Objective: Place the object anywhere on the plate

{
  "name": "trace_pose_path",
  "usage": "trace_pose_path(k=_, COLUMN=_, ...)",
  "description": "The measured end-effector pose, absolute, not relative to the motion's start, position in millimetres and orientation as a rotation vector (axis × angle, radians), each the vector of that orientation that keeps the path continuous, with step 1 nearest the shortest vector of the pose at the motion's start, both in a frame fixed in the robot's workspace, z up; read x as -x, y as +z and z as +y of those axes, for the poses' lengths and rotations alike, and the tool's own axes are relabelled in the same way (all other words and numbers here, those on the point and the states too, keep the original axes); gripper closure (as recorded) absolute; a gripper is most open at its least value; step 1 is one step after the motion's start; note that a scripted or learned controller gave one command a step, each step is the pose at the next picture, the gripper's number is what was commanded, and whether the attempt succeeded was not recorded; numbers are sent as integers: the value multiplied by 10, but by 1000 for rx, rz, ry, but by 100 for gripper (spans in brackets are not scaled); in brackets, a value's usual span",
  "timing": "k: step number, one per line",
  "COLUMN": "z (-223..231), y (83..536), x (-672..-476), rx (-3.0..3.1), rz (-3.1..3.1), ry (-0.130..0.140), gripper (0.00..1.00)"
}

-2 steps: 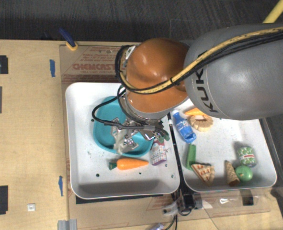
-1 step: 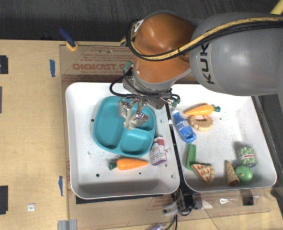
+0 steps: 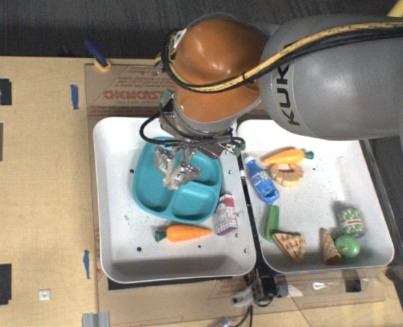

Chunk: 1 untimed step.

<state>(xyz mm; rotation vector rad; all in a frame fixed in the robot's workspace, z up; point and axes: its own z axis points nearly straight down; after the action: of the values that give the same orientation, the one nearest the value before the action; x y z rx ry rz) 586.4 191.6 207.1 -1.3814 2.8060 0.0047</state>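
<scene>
I log two white bins side by side on the bench: the left bin (image 3: 112,203) and the right bin (image 3: 371,182). In the left bin I see a teal divided plate (image 3: 146,189), and the arm (image 3: 337,73) reaches in from the right with its gripper (image 3: 176,167) directly over the plate's upper compartments. Whether anything sits between the gripper's tips I cannot tell from this angle. Just below the plate lies a carrot (image 3: 184,234), lengthwise, on the bin floor and off the plate. A small pale packet (image 3: 226,215) stands beside the plate's lower right corner. In the right bin I count: a blue bottle (image 3: 261,181) near the dividing wall, a second carrot (image 3: 285,157) above a bread slice (image 3: 287,174), a green pepper (image 3: 272,221), a pizza wedge (image 3: 289,244), a cone-shaped item (image 3: 329,245), a green ball (image 3: 348,247) and a green-patterned can (image 3: 350,219).
</scene>
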Motion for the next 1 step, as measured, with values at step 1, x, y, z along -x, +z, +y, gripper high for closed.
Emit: trace_pose_path(k=1, z=1860, y=2040, x=-5439, rx=1437, rz=2788, ry=5, gripper=100)
